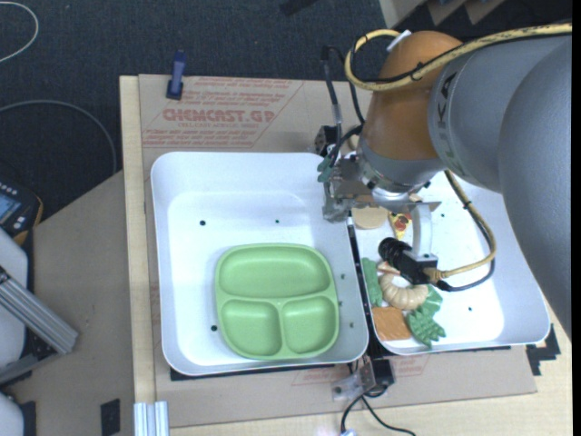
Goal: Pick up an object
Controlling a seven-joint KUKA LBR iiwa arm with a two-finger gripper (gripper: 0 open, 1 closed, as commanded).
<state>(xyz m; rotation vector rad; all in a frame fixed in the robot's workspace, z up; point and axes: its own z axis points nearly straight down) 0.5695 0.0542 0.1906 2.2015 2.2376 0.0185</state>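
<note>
Gripper (349, 196) low at top left corner of right bin (508, 289); open or shut, cannot tell. Pale ring (399, 291), green leaf toy (428, 321), orange bit (390, 323) bunched at same bin's left side. Green plate (277, 298) in left bin (182, 243).

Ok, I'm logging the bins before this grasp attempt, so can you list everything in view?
Left bin: one, white, left on the board.
Right bin: one, white, right of it.
Divided plate: one, green, front of the left bin.
Ring-shaped piece: one, tan, right bin, near its left wall.
Leafy piece: one, green, beside the ring.
Flat piece: one, orange-brown, right bin's front left corner.
Rounded item: one, cream, right bin, partly hidden under the gripper.
Clip: one, blue, board's back left edge.
Board: one, brown with red print, under both bins.
Arm: one, grey with orange band, from the right.
Gripper: one, over the wall between the bins.
</note>
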